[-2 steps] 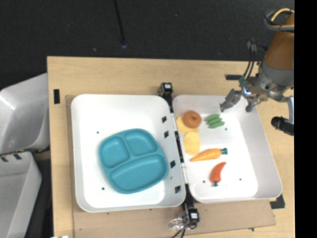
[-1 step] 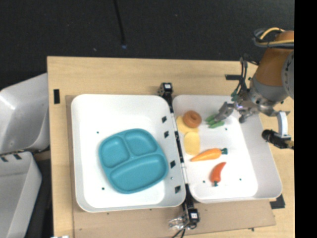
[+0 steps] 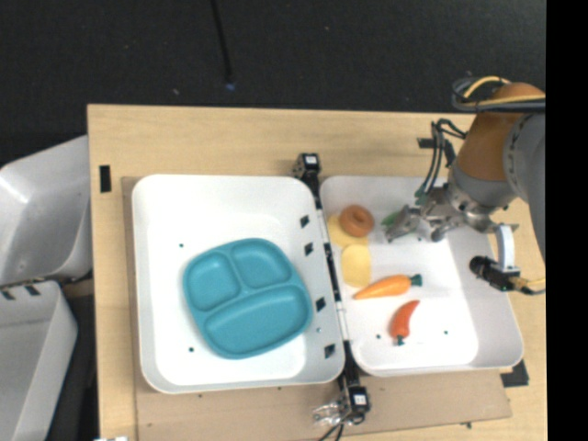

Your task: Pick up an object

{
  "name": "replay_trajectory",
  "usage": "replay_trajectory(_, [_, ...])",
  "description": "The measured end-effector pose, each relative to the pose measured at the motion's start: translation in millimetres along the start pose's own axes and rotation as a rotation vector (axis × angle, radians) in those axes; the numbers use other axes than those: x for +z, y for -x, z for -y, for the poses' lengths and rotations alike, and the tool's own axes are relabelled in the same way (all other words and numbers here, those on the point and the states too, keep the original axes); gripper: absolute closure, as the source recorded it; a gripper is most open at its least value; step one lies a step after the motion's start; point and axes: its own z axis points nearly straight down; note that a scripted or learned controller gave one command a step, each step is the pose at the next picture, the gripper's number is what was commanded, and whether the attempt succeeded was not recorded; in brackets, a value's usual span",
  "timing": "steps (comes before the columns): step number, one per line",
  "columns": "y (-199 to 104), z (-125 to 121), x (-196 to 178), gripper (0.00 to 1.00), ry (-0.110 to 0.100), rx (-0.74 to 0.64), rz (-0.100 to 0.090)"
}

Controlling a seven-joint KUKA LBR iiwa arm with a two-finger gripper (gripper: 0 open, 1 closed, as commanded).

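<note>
The claw, spread open and empty just right of the doughnut, risks closing on air.

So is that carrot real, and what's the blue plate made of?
The carrot looks like a plastic toy: smooth, evenly orange, slightly shiny, with a neat green tip. The blue plate also looks like moulded plastic: one flat teal colour, rounded edges, three moulded sections and a dull finish. The picture is too coarse to be sure of either.
</note>
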Motion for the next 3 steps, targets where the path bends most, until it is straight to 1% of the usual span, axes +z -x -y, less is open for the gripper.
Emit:
replay_trajectory(1, [1,-2,-15,1.0,0.008,0.001,0.002])
replay_trajectory(2, [1,3,-61,1.0,0.008,0.004,0.0])
replay_trajectory(3, [5,1,-105,1.0,0.008,0.001,0.001])
